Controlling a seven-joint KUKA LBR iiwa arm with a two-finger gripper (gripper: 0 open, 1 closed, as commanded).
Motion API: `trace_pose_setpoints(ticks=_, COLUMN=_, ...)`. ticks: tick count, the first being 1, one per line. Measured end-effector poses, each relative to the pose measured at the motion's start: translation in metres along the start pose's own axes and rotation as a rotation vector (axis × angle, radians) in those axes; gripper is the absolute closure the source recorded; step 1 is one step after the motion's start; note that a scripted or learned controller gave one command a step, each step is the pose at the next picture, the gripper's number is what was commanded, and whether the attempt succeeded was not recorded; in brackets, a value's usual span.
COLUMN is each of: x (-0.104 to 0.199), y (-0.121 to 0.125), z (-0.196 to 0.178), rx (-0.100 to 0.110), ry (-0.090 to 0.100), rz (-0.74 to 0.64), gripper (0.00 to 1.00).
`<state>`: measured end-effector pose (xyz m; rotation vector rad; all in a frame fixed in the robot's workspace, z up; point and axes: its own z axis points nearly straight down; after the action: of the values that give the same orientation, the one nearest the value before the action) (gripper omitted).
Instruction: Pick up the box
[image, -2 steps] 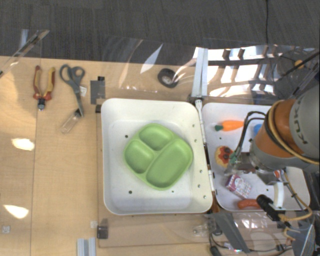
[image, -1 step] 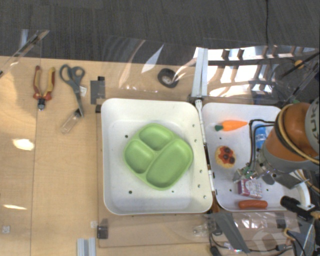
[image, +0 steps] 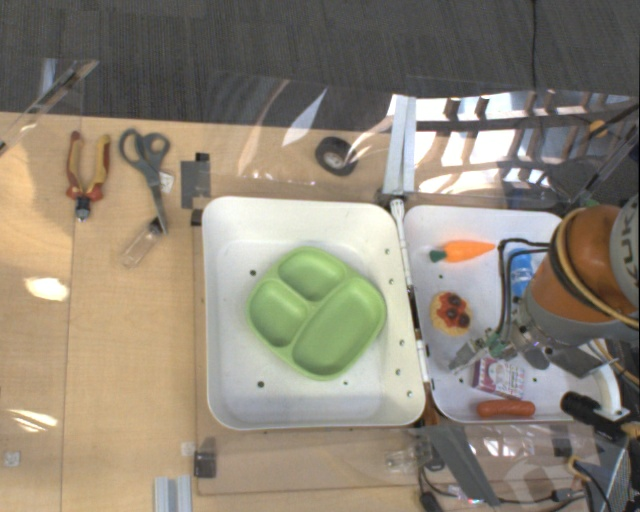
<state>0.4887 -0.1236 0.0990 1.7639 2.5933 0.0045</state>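
Lying at the far left of the pale wooden desk (image: 100, 330) are red-handled pliers (image: 83, 172) and grey scissors (image: 150, 170), well apart from both bins, so they seem to be stored tools and not part of the work. Next comes the left shallow white bin (image: 230, 390), which carries a light green divided plastic plate (image: 317, 312) near its middle. A thin metal rail separates it from the right shallow white bin (image: 450, 405), where the small things are gathered, probably so that the arm can reach them: an orange toy carrot (image: 466, 250) at the top, a small yellow round piece with dark spots (image: 451, 311) below it, a red-brown toy sausage (image: 505, 408) at the bottom, and a blue object partly hidden under the arm. The task's thing, a small flat box with pink and white print (image: 499, 377), lies just above the sausage. The grey two-finger gripper (image: 500, 347) hangs directly over the box's upper edge with its fingers spread, pinching nothing. Behind the desk is dark grey carpet.
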Motion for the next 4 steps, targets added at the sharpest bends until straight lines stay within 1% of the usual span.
trace_pose_setpoints(ticks=1, x=-0.0102, y=-0.0008, z=0.0089, rx=-0.008, ry=-0.001, rz=0.097, gripper=0.0)
trace_pose_setpoints(ticks=2, x=-0.0094, y=-0.0005, z=0.0089, rx=-0.009, ry=-0.005, rz=0.092, gripper=0.0)
trace_pose_setpoints(ticks=4, x=-0.0084, y=-0.0001, z=0.0089, rx=-0.009, ry=-0.006, rz=0.105, gripper=0.0)
